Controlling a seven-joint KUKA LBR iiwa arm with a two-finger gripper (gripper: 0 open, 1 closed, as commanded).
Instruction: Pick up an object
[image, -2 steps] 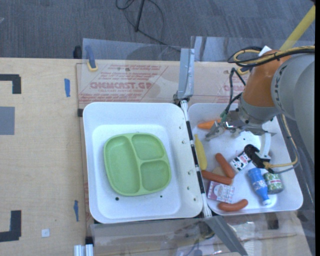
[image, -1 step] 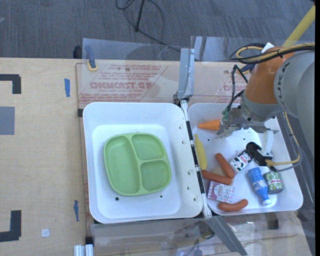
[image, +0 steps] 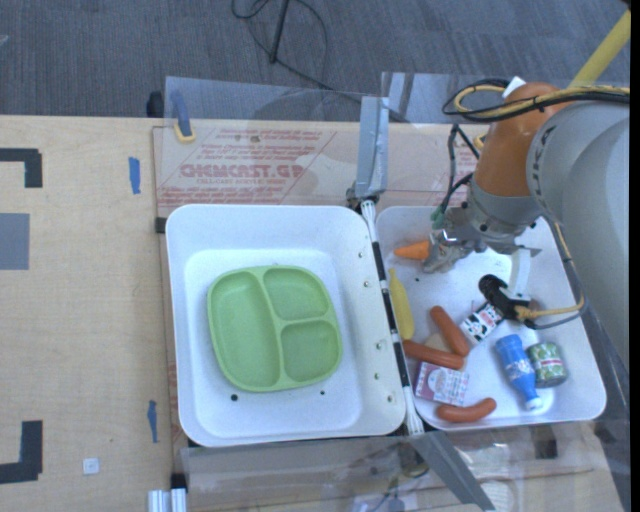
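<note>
At right bin's upper-left corner lies carrot; gripper sits just beside it, touching or nearly; you cannot tell finger state; watch for carrot squirting against bin wall, or grab catching nearby corn cob.

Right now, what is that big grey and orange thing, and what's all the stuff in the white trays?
That is a robot arm, seen by one camera looking down from above. Its end effector is reaching into the right bin, close to a toy carrot. I can't tell if it has grabbed anything. That bin holds play food: sausages, a yellow corn cob, a blue bottle and a green can. The left bin holds a green divided plate.
</note>
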